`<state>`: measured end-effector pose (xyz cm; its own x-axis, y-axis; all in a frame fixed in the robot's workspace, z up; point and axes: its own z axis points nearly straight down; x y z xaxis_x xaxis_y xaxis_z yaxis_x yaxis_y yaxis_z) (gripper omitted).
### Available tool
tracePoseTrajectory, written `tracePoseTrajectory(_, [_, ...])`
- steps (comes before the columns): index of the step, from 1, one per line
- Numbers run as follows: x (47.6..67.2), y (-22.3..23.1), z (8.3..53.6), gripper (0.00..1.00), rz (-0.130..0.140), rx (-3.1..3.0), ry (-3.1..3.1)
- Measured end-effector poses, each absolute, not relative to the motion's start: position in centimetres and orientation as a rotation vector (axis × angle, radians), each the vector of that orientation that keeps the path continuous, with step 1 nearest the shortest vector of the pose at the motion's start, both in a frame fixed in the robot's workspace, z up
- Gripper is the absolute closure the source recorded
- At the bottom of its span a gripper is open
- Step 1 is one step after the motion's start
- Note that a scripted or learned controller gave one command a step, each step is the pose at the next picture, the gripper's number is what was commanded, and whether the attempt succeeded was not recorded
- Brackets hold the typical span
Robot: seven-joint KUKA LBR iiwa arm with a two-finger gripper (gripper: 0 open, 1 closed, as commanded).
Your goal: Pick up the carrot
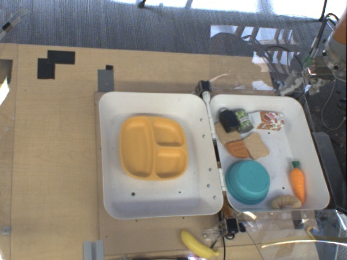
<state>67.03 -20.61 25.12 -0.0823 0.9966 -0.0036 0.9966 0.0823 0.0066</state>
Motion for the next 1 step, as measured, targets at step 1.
tracePoseTrajectory(1, [67.08,-20.5,25.26,0.0,0.007,2.12,2.307])
